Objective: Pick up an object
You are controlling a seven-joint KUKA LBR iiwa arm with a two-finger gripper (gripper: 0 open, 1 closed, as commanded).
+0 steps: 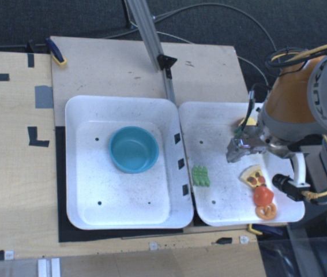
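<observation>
Hanging over the right bin (209,126), the gripper (238,152) sits toward that bin's right edge, about halfway between its far and near edges; from this angle I cannot tell how its fingers stand, and nothing shows between them. The grey arm (301,105) with its orange band comes in from the right above it. Just nearside and to the right of the gripper, by the bin's right edge, lies a yellow piece with red spots (252,176), and below it a red tomato-like toy (263,196), with a small orange pretzel-shaped piece (266,211) next to that at the near right corner. A green ridged block (200,176) rests well apart from these, close to the right bin's left edge, toward the near side. In the left bin (82,154), a blue bowl (134,149) stands upright a little to the far side of its middle.
</observation>
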